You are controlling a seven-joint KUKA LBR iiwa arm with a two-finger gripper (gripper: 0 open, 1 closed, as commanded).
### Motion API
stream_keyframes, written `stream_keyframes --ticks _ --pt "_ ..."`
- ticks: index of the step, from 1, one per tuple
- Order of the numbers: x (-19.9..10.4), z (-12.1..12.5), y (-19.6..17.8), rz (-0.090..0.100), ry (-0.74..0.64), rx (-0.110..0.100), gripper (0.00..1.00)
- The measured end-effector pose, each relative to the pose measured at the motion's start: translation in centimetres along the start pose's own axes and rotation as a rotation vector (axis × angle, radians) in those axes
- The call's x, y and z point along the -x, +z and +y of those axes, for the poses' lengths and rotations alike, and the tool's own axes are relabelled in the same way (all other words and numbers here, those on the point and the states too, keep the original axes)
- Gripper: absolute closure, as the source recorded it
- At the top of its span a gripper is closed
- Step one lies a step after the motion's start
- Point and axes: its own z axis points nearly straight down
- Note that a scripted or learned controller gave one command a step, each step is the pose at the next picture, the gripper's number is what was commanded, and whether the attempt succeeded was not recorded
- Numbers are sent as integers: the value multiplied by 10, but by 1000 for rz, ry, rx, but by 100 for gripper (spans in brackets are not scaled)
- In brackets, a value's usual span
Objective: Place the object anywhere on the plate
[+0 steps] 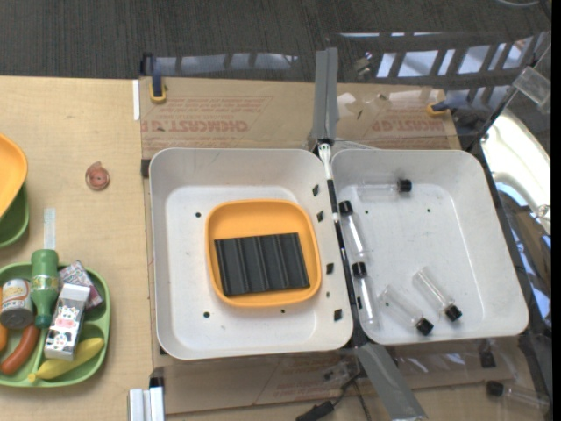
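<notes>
An orange plate (254,214) sits in the middle of the left white bin (175,261). A black ridged rectangular block (263,264) lies flat on the plate and covers most of its floor. In the right white bin (473,235) lie several clear tubes with black caps. One tube (386,188) is near the far wall and another tube (352,239) runs along the left wall. Near the front lie two more, a tube (436,295) and, left of it, a tube (405,314).
On the wooden table to the left stands a green tray (83,358) with toy food and a small bottle. Stacked orange and green bowls (9,191) sit at the left edge, and a small pink piece (98,176) lies nearby. Cardboard (228,121) lies under the bins.
</notes>
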Motion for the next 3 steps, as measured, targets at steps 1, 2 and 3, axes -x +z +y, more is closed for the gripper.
stream_keyframes --ticks 1,2,3 --pt "5 -5 2 0 -387 0 100" --pt "-12 10 0 0 -650 -1 100" --pt "-3 2 46 -2 -651 -1 100"
